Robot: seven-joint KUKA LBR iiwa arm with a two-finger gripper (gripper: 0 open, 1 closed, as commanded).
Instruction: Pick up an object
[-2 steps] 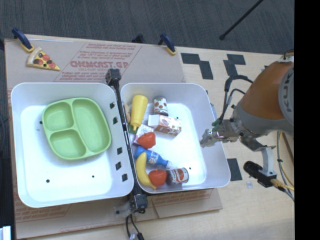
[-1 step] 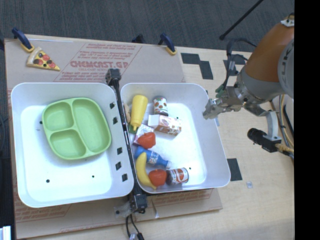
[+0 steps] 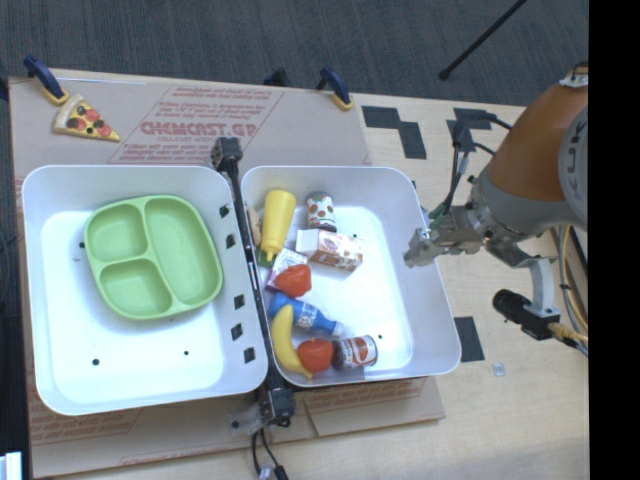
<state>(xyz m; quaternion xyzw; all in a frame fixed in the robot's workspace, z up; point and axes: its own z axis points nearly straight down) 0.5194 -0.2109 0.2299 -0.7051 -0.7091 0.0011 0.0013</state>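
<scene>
Objects for the pick lie crowded in your right bin (image 3: pixel 432 313), mostly along its left wall. A yellow bottle (image 3: pixel 276 220) stands nearest the far left corner, with a small can (image 3: pixel 320 210) just beside it and a brown carton (image 3: pixel 335 257) slightly nearer the middle. Below them sits a red tomato (image 3: pixel 294 280), touching a blue-and-white packet (image 3: pixel 313 317). At the near left corner a banana (image 3: pixel 284 340) curves against the wall, with a second red piece (image 3: pixel 314 355) and a lying can (image 3: pixel 355 351) pressed against it.

Your gripper (image 3: pixel 420 250) hangs over the right rim of that bin, well apart from every item, and it carries nothing. Whether its claw is released or clenched you cannot tell from this angle.

Judge the risks before you go in. The pile is tight, so a descent on the banana or the tomato could well catch a neighbour and shove things instead of gripping one. Round items such as the cans may roll away from a closing claw. Anything hugging the left wall leaves little room for a finger on that side. The carton looks like the most open target.

The left bin (image 3: pixel 40 298) holds a green divided plate (image 3: pixel 152 256). A pizza-slice toy (image 3: pixel 84 121) lies on the cardboard sheet (image 3: pixel 300 128) beyond the bins.
</scene>
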